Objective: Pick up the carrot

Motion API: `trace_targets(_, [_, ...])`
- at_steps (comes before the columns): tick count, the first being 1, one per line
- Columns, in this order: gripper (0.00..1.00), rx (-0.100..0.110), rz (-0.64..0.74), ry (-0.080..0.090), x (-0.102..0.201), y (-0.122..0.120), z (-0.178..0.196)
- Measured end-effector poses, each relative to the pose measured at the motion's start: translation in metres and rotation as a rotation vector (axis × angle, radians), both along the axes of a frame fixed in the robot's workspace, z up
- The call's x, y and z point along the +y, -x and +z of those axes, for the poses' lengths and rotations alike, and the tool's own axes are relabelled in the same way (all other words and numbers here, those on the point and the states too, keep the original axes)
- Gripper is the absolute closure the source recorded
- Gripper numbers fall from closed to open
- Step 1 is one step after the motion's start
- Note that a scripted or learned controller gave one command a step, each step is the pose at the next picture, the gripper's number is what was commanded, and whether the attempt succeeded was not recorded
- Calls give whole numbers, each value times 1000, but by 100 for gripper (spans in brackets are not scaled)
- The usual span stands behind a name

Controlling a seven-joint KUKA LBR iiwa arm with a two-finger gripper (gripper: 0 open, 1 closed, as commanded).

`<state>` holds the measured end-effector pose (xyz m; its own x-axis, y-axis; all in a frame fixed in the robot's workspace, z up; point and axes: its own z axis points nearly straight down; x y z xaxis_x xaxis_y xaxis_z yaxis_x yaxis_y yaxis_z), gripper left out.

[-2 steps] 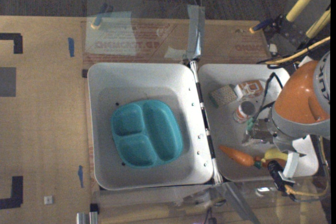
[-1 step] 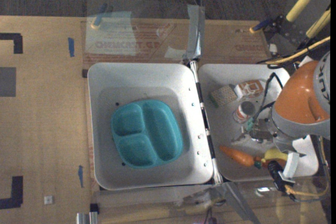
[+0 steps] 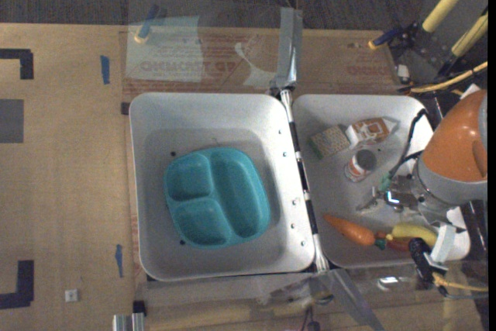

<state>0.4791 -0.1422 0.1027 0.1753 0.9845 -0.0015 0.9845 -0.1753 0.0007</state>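
Carrot (image 3: 350,231): likely stiff, light, smooth toy; lies just left of the banana (image 3: 412,232). Grip mid-body, across its width. Claw (image 3: 385,198): state unclear.

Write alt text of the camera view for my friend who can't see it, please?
A carrot lies near the front of the right bin, with the robot's gripper just behind it, among a banana, a small can and cartons. The left bin holds a teal divided plate.
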Motion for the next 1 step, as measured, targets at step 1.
trace_targets(1, [0,4,-277,-4,44,0,-10])
